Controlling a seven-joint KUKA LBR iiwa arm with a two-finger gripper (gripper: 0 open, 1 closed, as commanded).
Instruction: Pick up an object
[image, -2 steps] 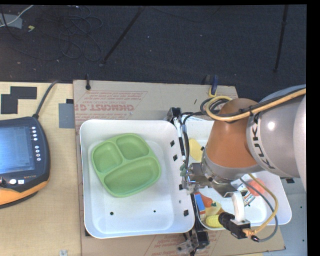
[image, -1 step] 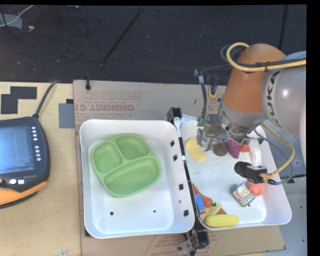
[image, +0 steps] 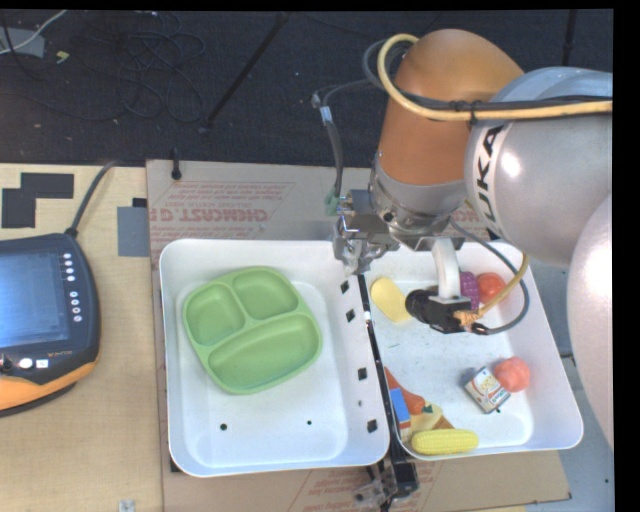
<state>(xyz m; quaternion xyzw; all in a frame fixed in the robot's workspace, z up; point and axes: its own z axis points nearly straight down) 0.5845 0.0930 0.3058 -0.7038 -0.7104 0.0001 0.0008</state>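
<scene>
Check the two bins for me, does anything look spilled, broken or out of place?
Nothing stands out. The green tray lies flat in the left bin, and the corn and other toys sit loose inside the right bin.

We see: divided plate (image: 252, 328) light green | both bins (image: 190, 420) white | corn cob (image: 445, 441) yellow | small ball (image: 514, 374) orange-red | arm's band (image: 440, 95) orange | teach pendant (image: 40, 310) dark grey, orange-edged | bench (image: 80, 440) tan cardboard

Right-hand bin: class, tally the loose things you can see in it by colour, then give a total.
Yellow: 2, lemon-like piece, corn cob
Red-orange: 2, ball, ball
Purple: 1, piece
Multicoloured: 2, small box, toy
Total: 7
</scene>
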